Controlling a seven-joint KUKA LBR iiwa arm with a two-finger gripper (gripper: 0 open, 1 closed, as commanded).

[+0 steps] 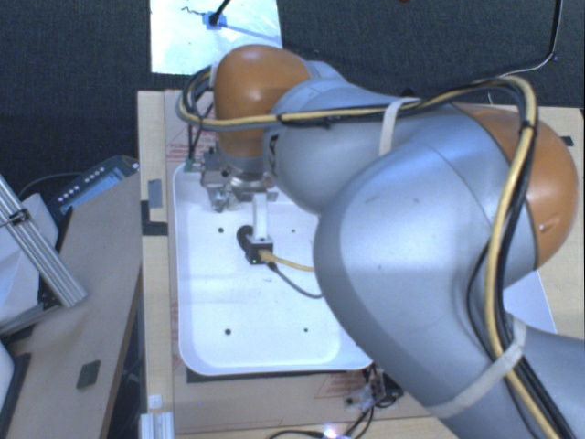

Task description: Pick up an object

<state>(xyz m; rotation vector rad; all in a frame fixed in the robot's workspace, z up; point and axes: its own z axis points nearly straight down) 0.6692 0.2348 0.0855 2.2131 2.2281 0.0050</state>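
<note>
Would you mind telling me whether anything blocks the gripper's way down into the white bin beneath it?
Nothing visible does: the gripper hangs above the white floor of the bin, at its far end. The arm hides that bin's right side, so I cannot tell what lies there.

Open room: the near and left parts of the left bin are lying bare, giving a free pass from above. The arm is spanning the whole right side, blocking that space and overhanging the bin's right rim. The gripper is hanging over the bin's far end.
</note>
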